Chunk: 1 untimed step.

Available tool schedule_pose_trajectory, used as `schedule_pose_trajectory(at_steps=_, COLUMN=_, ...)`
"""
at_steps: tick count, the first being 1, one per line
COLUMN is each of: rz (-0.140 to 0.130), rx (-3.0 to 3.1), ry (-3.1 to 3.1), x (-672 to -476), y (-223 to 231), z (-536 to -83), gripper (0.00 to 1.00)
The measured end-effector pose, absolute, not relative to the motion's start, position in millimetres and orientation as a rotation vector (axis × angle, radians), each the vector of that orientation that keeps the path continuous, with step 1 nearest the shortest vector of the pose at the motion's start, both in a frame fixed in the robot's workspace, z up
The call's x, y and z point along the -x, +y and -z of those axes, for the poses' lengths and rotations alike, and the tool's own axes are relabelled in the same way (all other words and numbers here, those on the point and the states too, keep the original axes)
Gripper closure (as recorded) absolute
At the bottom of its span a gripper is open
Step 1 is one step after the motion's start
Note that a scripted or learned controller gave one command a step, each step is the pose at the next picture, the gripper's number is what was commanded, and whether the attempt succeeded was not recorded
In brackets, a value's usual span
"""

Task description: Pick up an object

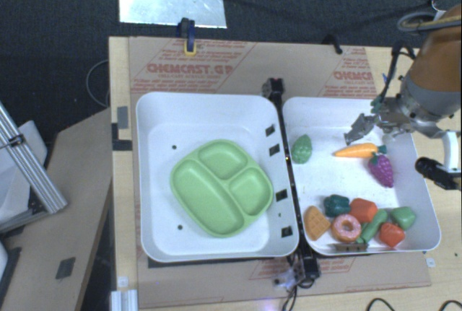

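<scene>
**Arm over the right bin, above the carrot**

Reaches in from 3 o'clock: grey arm [433,93] with an orange band, bent down over the far part of the right bin [317,115]. Gripper [363,128] hangs at the bin's 1 o'clock, fingers pointing toward 8 o'clock and spread apart, nothing between them. Sits just up and right of the toy carrot [356,151], close to it; cannot tell whether touching.

Carrot: orange, tapered, lying flat with its tip toward 9 o'clock and a small green top at its 3 o'clock end. Purple grape bunch [382,169] just beside it at 4 o'clock. Green leafy vegetable [301,149] well apart at 9 o'clock, near the bin's left wall. Cluster along the near wall at 6 o'clock: a pink-frosted doughnut [346,228], an orange wedge [315,221] to its left, a dark green piece [336,204] above it, then red and green pieces packed toward 4 o'clock.

In the left bin [155,122], a pale green divided plate [220,187] with three compartments, lying near the middle.

On the brown board [238,60] under the bins, red lettering reading "CHEMCAST GP" at 12 o'clock, repeated partly hidden at 1 o'clock.
</scene>
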State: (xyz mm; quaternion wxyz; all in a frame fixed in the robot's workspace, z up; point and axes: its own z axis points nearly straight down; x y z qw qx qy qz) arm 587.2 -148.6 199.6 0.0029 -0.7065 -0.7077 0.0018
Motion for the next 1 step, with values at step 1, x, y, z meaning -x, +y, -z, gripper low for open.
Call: schedule_pose_trajectory(at_steps=1, rz=-0.005, rx=2.215, ry=-2.22, x=-582.8, y=-150.2, z=-153.6, gripper=0.0)
